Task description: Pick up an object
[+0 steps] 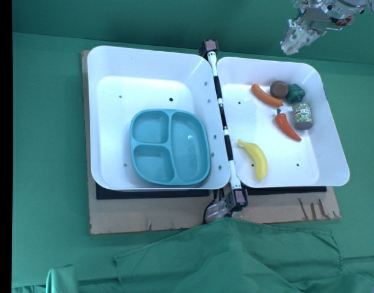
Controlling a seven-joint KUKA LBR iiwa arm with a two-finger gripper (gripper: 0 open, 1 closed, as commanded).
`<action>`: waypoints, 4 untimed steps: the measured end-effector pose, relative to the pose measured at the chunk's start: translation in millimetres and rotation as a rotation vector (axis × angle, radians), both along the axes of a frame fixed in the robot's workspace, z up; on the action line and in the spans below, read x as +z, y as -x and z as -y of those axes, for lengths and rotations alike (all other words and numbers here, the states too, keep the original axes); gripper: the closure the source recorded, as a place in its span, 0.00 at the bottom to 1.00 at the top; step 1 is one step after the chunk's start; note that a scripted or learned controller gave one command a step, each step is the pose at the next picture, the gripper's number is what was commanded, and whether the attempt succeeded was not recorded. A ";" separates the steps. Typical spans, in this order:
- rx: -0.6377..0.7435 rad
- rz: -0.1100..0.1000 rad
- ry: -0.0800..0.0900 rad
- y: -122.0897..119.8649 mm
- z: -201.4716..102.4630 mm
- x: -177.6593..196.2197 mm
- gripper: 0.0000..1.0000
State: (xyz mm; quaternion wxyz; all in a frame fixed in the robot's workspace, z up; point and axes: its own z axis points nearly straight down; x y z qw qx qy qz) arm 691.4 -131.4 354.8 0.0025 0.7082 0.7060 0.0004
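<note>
Banana (254, 158) lies in right bin (333, 163), seemingly well below raised jaws (291, 44)

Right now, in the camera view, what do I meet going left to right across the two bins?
Blue divided plate → yellow banana → orange carrot → red pepper → small jar. The brown round piece and the green piece overlap these in the order, so I leave them out.

Jar (303, 116) label: print too small to read.
Elsewhere: no text, brand or number readable.
</note>
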 end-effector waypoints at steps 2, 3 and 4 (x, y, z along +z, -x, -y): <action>0.000 -0.004 -0.001 3.4 24.5 4.0 1.00; -0.001 0.000 0.001 -9.2 56.3 16.4 1.00; -0.002 -0.004 0.000 2.2 56.5 6.4 1.00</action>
